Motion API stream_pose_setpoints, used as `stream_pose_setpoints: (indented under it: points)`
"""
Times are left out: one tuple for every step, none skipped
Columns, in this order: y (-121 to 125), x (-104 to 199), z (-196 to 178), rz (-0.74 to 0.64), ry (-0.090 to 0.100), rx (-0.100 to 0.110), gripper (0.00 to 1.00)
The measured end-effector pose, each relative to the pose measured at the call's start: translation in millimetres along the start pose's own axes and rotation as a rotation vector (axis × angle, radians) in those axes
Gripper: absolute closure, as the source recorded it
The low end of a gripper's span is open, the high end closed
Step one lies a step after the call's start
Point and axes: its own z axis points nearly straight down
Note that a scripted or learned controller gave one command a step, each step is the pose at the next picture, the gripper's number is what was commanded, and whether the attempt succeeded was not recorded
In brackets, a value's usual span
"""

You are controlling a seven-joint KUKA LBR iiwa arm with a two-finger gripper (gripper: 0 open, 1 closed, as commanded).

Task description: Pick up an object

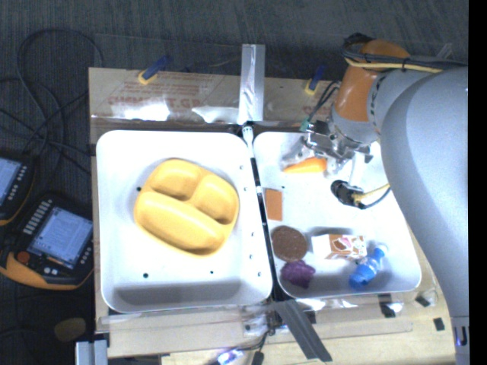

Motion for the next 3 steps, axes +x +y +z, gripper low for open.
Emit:
stream_pose_setpoints:
  points:
    - [-2.0,-2.9,-5.2,0.005,-0.005,0.013,1.00]
    - [-64.0,29.2,-93.8,-0.025,0.004,0.008,1.00]
    - [-66.4,39.2,-94.0,-0.290,0.004,0.006,1.00]
